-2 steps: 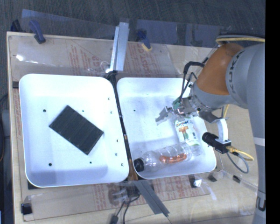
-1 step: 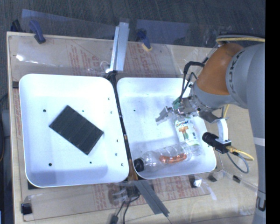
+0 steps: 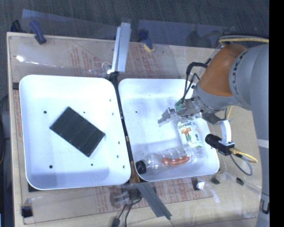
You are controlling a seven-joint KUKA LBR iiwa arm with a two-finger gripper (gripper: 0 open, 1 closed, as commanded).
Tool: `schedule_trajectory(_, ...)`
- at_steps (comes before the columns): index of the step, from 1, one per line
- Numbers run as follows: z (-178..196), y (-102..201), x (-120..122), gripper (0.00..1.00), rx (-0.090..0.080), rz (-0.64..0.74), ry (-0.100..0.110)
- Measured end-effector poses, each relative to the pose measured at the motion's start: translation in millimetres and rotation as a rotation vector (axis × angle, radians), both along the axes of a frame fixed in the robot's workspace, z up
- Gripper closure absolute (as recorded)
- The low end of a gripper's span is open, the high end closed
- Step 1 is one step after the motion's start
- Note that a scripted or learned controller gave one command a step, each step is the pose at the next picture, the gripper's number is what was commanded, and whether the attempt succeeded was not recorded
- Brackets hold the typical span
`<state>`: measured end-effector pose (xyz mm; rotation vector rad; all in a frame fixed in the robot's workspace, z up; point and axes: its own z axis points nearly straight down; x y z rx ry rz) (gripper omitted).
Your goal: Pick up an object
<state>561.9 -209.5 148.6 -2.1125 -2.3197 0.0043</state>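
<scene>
Clear bottle (image 3: 168, 158) lies below end effector (image 3: 173, 116) in right bin (image 3: 137, 98).

No legible text found. The white packet (image 3: 189, 132) in the right bin (image 3: 146, 93) carries a printed label, too small to read. Faint red markings on the worktop (image 3: 61, 56) are likewise indecipherable.

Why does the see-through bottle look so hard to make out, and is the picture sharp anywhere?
In the camera view, the clear plastic bottle blends into the bright right bin, since white shows through it; only its dark cap and orange contents stand out. The dark rectangular pad in the left bin is crisp by contrast. The gripper looks slightly soft.
</scene>
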Motion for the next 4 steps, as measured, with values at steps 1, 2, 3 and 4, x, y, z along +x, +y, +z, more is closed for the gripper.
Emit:
schedule_trajectory(1, -45, 29, -25, 0.0, 0.0, -0.142, 0.0)
schedule_trajectory(2, -20, 6, -71, 0.0, 0.001, 0.004, -0.003)
schedule_trajectory(3, -20, 6, -71, 0.0, 0.001, 0.004, -0.003)
schedule_trajectory(4, -20, 6, -71, 0.0, 0.001, 0.004, -0.003)
